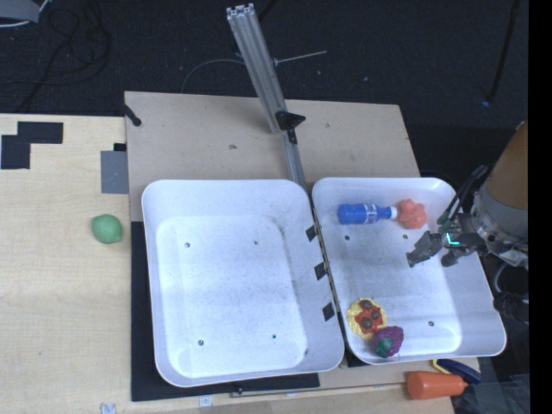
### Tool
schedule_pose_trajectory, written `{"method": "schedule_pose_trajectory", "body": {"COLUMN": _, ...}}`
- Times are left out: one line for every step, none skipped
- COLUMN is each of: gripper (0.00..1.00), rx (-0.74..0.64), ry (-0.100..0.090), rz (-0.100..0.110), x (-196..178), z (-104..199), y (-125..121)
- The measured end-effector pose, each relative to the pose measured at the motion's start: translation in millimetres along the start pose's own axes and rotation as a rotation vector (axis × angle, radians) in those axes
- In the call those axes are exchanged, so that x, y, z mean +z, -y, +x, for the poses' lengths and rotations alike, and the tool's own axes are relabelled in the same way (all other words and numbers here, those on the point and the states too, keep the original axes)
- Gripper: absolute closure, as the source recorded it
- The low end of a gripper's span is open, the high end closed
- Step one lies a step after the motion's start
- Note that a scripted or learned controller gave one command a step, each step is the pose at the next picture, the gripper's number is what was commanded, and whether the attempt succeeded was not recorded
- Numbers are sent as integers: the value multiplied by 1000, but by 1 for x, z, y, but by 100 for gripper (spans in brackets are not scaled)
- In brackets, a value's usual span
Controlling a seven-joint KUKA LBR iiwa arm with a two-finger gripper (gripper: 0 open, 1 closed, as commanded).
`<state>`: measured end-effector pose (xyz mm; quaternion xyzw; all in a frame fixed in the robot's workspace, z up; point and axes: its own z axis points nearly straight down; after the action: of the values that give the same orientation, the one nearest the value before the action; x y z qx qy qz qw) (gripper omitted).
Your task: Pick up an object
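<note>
From the overhead camera view, my pincer (436,252) hangs over the right-hand side of the shallow white right bin (479,339), with nothing between its dark fingers; they look slightly spread, though at this size I judge that rather than see it plainly. I take this as the approach step, before any grasp. The nearest candidates lie toward the far wall of that bin: a blue plastic bottle with a white neck (365,213), lying on its side, and touching its neck end a soft orange-pink lump (412,213). Near the bin's front sit a yellow toy with dark red spots (366,316) and, just beside it, a purple and green toy (388,341). The next move calls for me to shift over one of them and come down squarely. The shallow white left bin (164,201) lies alongside. On the pale wooden surface (52,300) rests a green ball (107,228), well apart from the bins, and an orange object (434,385) lies outside the right bin's front edge. Dark floor with cables lies beyond.
</note>
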<state>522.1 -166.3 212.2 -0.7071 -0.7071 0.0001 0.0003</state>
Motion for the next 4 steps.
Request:
{"method": "schedule_pose_trajectory", "body": {"gripper": 0, "rx": 0, "ry": 0, "rz": 0, "x": 0, "z": 0, "y": 0}}
{"method": "schedule_pose_trajectory", "body": {"gripper": 0, "rx": 0, "ry": -1, "rz": 5, "x": 59, "z": -5, "y": -4}}
{"method": "schedule_pose_trajectory", "body": {"gripper": 0, "rx": 0, "ry": -1, "rz": 4, "x": 107, "z": -13, "y": 1}}
{"method": "schedule_pose_trajectory", "body": {"gripper": 0, "rx": -1, "ry": 1, "rz": -1, "x": 121, "z": -12, "y": 0}}
